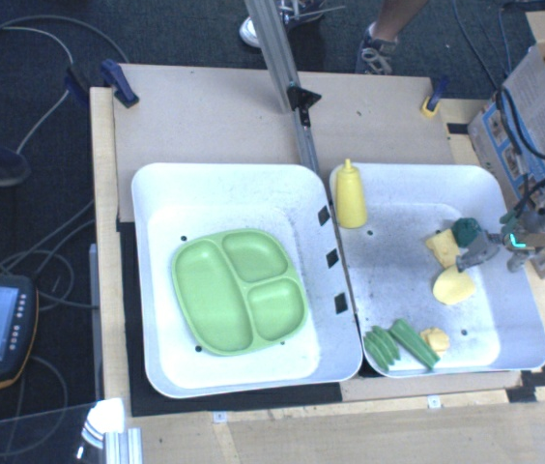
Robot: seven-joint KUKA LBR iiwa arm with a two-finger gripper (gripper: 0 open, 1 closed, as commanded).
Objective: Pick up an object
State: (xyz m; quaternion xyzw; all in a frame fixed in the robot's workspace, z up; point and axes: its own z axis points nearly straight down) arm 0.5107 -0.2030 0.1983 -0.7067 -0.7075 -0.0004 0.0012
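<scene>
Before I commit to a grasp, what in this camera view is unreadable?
- Tool: small and blurred, arm cut off by the right edge; whether it grips anything cannot be told.
- Dark green object: too small to identify.
- Yellow piece: partly covered by the tool.
- Small yellow item: partly hidden behind the green pods.

green divided plate [241, 290] in left bin [157, 201], mustard bottle [350, 194]

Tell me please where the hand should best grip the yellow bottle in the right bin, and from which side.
Probably across the wide body of the yellow bottle, from above. It lies flat against the right bin's left wall, nozzle toward the far rim, so close the fingers across its width.
</scene>
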